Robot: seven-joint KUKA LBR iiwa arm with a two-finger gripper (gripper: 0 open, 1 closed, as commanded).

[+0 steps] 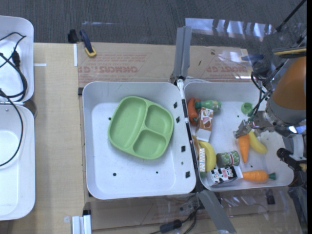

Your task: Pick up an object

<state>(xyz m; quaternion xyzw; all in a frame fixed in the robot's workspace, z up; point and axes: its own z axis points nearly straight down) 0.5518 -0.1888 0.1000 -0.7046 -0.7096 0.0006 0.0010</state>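
Camera view shows my pincer (245, 129) low in the right white bin (229, 92); whether it is released or clenched I cannot tell. The small orange plastic carrot (243, 148) stands just below it, looking light, stiff and slippery; I'd grip its thick middle.

The bench (53, 130) is covered by flattened cardboard (126, 62). Two white bins, left (92, 145) and right (287, 177), are set side by side on it.
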